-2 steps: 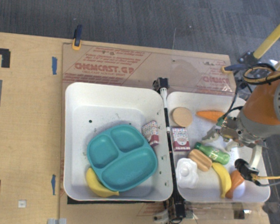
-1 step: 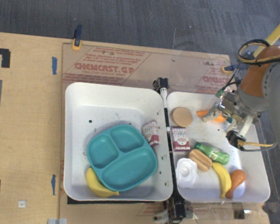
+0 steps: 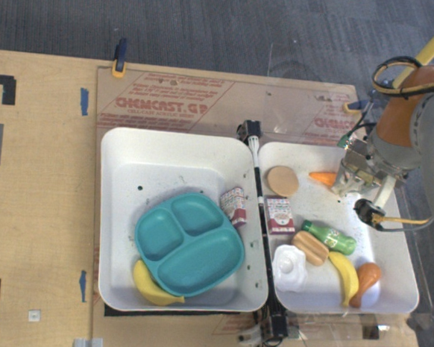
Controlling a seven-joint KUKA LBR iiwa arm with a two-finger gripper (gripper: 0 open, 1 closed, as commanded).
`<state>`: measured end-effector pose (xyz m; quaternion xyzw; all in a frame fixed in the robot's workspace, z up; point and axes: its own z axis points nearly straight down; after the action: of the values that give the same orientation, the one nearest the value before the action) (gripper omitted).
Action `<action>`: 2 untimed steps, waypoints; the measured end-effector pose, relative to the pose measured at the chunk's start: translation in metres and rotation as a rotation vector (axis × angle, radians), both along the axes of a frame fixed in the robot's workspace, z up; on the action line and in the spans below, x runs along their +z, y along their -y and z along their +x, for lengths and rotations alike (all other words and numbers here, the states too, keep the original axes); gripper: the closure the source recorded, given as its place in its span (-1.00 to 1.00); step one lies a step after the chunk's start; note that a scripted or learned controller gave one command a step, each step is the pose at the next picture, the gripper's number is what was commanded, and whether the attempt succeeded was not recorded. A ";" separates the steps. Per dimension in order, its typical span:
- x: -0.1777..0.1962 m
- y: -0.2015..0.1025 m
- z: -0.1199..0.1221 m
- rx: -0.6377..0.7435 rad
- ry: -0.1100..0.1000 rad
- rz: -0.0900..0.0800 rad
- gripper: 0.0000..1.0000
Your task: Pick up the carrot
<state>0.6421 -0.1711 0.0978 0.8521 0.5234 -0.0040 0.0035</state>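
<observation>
lying just left of gripper (image 3: 348,184): carrot (image 3: 322,179).

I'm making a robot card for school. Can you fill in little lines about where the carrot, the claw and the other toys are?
carrot: orange carrot at the far side of the right bin, lying flat
claw: claw directly beside the carrot's right end
left bin: teal plate lying over a banana; small can at the plate's right
right bin, others: tan disc, small carton, green bottle, hot dog, second banana, white bottle
</observation>
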 end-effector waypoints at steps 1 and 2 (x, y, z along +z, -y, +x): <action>-0.008 -0.013 -0.054 0.224 0.013 0.006 1.00; -0.009 -0.015 -0.054 0.225 0.012 0.009 -1.00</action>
<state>0.5885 -0.1559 0.0885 0.7878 0.6159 0.0038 0.0033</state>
